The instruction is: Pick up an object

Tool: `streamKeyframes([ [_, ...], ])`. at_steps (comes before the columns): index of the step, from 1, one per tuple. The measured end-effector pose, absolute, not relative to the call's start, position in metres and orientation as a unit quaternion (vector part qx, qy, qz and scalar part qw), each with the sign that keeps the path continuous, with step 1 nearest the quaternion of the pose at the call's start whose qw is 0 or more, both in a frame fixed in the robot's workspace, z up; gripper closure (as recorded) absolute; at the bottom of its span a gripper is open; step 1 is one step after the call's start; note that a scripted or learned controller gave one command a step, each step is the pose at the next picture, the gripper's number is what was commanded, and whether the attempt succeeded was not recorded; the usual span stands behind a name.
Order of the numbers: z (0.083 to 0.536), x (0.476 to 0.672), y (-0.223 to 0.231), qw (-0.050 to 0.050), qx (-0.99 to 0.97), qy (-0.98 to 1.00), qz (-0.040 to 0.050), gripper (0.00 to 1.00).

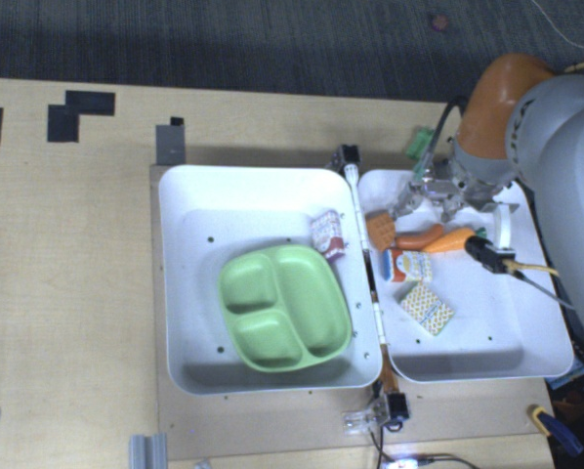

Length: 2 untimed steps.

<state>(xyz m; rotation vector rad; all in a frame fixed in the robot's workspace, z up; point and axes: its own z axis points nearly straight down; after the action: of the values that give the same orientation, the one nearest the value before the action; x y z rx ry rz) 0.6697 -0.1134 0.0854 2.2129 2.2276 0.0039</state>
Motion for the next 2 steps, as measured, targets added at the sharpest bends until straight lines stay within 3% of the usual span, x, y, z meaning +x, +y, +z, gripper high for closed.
streamKeyframes([
  [1, 0.0972, 0.6712, -0.1130, 0.003, 0.704, 0.710, 0.0029, 1.00],
  [2, 0.0971, 0.6711, -0.1131, 0.003, 0.704, 0.710, 0.0028, 0.00],
])
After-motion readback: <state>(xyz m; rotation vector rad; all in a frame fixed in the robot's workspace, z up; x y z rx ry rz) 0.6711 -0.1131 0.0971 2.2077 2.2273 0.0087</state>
